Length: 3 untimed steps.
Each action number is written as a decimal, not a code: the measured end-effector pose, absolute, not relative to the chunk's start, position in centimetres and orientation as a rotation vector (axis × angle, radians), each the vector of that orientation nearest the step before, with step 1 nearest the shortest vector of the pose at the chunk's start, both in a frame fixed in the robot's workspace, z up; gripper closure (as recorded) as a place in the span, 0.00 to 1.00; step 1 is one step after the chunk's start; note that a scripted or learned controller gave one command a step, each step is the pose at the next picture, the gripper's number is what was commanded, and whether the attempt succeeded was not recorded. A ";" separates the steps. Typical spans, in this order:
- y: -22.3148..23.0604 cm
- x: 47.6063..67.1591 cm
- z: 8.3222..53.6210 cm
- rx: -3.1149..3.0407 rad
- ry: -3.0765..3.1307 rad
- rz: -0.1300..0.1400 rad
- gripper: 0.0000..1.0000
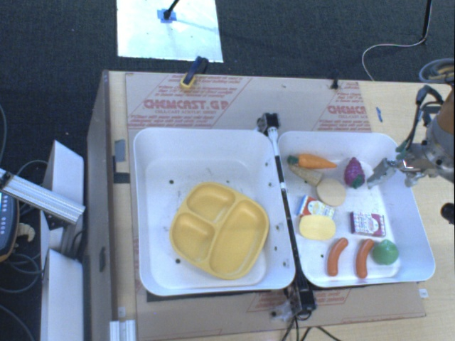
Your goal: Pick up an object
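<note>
Reaching in from the right edge, the arm (444,119) holds its hand (387,168) over the upper right corner of the right bin (412,212); whether the hand is apart or together I cannot tell, and nothing shows in its grip.

Two shallow white bins sit side by side on the worktop (213,94). In the left bin (153,190) lies a yellow plate (219,229) with three compartments, set slightly askew.

The right bin carries the small toy foods. A carrot (315,162) lies near the top edge, pointing right. A purple, grape-like piece (353,172) sits just to the left of the hand, close to it but apart. Below the carrot is a tan round piece (330,192), and just beside it a small pale wedge (306,174). Lower down, a small carton (315,207) touches a pale yellow slice (317,227). A red and white packet (367,223) lies to their right. Along the bottom of the bin lie two sausages (337,256), side by side but apart, and a green ball (384,252) rests against the right one.

Between the bins runs a dark rail (283,190).
</note>
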<state>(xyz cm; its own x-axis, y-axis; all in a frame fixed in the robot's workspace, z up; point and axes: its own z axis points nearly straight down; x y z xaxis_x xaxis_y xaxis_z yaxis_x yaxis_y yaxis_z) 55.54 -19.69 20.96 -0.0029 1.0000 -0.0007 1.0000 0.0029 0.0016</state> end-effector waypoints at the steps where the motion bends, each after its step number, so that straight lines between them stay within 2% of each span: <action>1: -18.0 62.7 10.7 2.217 2.226 0.001 0.00; 2: -18.1 62.9 12.1 2.210 2.226 0.002 1.00; 3: -12.6 65.1 8.5 2.215 2.226 0.004 1.00</action>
